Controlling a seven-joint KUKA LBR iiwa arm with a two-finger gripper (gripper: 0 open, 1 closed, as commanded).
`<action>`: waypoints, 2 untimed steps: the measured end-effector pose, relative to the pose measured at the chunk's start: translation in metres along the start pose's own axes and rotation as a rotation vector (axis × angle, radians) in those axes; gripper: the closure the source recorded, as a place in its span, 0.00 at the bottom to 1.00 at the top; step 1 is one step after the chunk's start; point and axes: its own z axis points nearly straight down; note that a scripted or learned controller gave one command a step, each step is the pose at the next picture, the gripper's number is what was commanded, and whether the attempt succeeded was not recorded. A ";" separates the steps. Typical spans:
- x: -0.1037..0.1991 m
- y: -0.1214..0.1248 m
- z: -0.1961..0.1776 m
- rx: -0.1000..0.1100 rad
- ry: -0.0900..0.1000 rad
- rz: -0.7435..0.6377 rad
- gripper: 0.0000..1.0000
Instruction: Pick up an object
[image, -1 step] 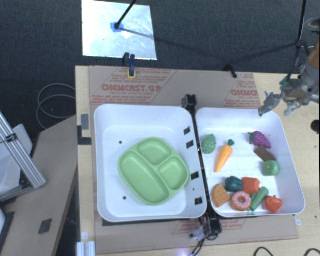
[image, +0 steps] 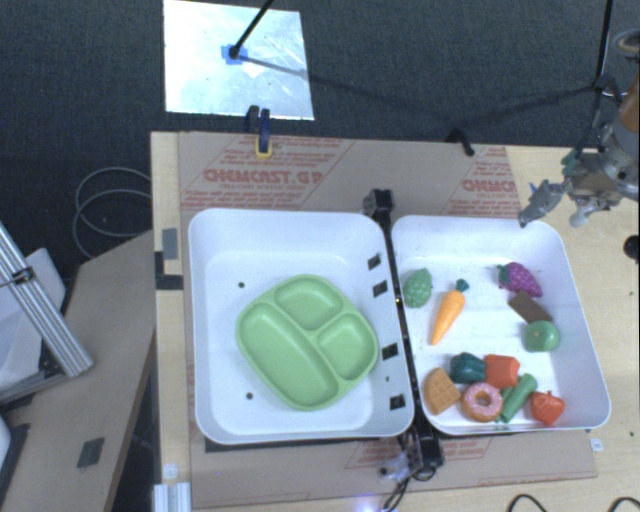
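Nothing yet lifted: open and empty-fingered, gripper (image: 556, 203) poised above the right bin (image: 590, 330) at its far right corner, toy foods including carrot (image: 448, 312) and grapes (image: 520, 279) untouched inside, whole pick remaining.

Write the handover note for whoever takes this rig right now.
Gripper: jaws open, holding nothing, above the far right corner of the right bin.
Things: all the toy food lies in the right bin, including the carrot, grapes and donut. The green divided plate sits in the left bin.
Done: nothing picked up.
Left: descend on one item, close on it, lift.
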 end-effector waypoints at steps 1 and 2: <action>-0.001 -0.010 0.050 0.003 0.001 0.002 0.00; -0.001 -0.008 0.112 0.004 0.001 0.002 0.00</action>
